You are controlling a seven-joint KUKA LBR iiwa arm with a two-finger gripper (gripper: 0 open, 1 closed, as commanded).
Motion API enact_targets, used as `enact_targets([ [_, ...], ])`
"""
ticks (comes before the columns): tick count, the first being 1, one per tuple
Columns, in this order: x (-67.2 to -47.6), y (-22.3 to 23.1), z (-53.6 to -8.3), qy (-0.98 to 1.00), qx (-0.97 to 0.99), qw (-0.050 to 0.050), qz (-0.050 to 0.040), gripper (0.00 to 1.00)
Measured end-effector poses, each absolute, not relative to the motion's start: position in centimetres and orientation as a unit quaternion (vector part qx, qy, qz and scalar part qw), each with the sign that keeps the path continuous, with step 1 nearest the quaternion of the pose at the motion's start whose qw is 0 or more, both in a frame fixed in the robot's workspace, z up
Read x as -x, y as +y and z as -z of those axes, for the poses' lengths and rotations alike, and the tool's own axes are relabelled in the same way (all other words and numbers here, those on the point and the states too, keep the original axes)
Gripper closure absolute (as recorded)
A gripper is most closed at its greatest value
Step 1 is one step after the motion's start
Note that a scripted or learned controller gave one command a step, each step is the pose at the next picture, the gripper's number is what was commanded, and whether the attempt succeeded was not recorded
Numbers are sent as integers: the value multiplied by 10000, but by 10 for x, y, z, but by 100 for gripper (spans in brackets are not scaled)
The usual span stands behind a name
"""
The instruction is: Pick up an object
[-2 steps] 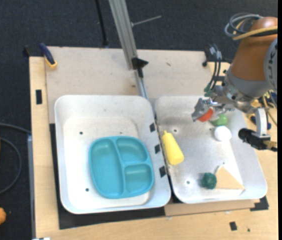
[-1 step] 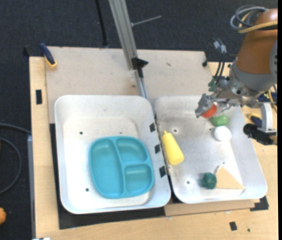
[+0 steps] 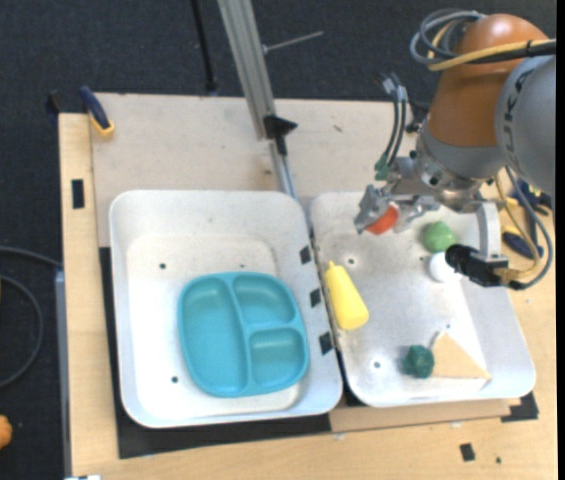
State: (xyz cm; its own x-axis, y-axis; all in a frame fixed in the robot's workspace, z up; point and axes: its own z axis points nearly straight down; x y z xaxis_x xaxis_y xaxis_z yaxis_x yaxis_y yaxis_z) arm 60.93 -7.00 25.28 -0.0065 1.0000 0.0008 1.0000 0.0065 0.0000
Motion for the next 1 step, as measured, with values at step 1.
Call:
enact_targets([
  [1, -617, -22, -255, -7095, 7047, -6, 8, 100],
])
